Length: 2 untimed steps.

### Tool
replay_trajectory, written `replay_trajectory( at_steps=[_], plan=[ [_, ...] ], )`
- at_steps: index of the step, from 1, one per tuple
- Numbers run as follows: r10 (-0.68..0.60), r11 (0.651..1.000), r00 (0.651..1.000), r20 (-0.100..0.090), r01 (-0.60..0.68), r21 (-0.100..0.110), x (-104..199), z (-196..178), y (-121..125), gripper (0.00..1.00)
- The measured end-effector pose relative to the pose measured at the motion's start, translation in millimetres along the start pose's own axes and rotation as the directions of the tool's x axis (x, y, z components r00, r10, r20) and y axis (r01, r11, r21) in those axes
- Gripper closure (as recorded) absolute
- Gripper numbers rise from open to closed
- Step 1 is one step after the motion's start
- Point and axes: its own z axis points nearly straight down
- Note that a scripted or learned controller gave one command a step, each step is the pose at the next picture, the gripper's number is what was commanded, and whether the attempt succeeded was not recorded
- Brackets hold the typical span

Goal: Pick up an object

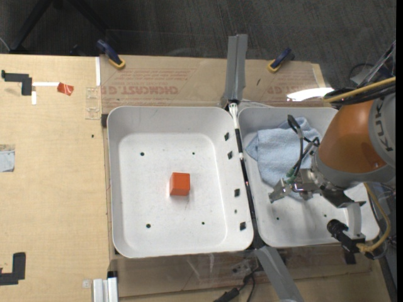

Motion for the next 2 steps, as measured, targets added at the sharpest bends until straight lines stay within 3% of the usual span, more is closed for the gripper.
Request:
replay_trajectory(
  at_steps=[1, 2],
  plan=[
    [0.041, 0.999, 0.999, 0.001, -0.041, -0.003, -13.5, 14.7, 82.4, 0.00],
    [0.007, 1.000, 1.000, 0.002, -0.007, -0.004, -28.8, 14.3, 134.6, 0.00]
  ],
)
